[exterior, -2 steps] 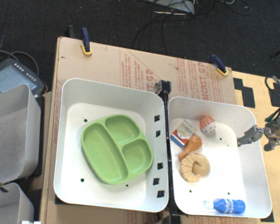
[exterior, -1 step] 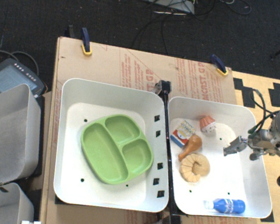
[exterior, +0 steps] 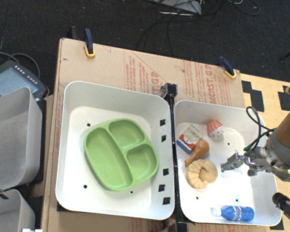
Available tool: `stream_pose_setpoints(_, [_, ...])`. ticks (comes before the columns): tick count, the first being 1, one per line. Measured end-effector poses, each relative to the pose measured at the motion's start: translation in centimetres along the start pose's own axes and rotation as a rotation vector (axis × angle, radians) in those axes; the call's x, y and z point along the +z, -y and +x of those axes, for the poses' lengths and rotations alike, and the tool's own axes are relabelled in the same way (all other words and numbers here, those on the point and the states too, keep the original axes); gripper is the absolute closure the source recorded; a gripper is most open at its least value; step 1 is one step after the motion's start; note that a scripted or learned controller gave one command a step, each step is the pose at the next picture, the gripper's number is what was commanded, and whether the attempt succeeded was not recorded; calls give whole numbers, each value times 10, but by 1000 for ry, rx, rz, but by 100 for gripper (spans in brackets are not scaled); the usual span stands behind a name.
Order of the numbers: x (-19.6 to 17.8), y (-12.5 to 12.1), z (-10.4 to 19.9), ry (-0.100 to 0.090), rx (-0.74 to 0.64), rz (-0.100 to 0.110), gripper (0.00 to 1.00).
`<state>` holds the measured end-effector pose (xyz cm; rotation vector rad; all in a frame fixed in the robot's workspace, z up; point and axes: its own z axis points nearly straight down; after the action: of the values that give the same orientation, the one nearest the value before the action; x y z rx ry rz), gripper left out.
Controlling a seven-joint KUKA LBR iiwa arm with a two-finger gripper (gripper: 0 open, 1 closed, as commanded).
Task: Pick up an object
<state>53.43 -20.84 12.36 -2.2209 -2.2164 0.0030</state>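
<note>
In the left bin (exterior: 72, 128) sits 1 green divided plate (exterior: 121, 154), 3 compartments, lying flat and tilted diagonally, nothing on it. Right of the divider, the right bin (exterior: 266, 214) holds 5 candidate objects: a small red-white-blue carton (exterior: 189, 138) near the divider, a brown drumstick-shaped toy (exterior: 198, 151) touching its right edge and angled down-left, a round tan bun or pumpkin-like piece (exterior: 202, 173) just below the drumstick, a small pink-and-white cupcake-like item (exterior: 215, 129) toward the back, and a blue bottle (exterior: 234, 212) lying on its side near the front rim. Further right, the gripper (exterior: 236, 162) reaches in from the bin's right side, hanging over bare bin floor just right of the bun and drumstick, not touching either as far as I can tell. Nothing sits between the fingers; whether the jaws are spread or closed cannot be told at this resolution. The arm's wrist (exterior: 288, 143) is at the right rim, cables trailing. Progress: early, nothing lifted, all 5 items resting on the bin floor. Left to do: settle on 1 target (bun or drumstick look nearest), get the fingers around it, close, raise it clear. Risk, my guess: drumstick and carton touch, so a grasp there may drag both.
</note>
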Motion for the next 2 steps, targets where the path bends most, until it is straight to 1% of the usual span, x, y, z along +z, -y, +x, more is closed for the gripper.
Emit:
stream_pose_setpoints(1, [33, 0, 1, 1, 0, -2, 0])
stream_pose_setpoints(2, [22, -1, 1, 2, -1, -5, 100])
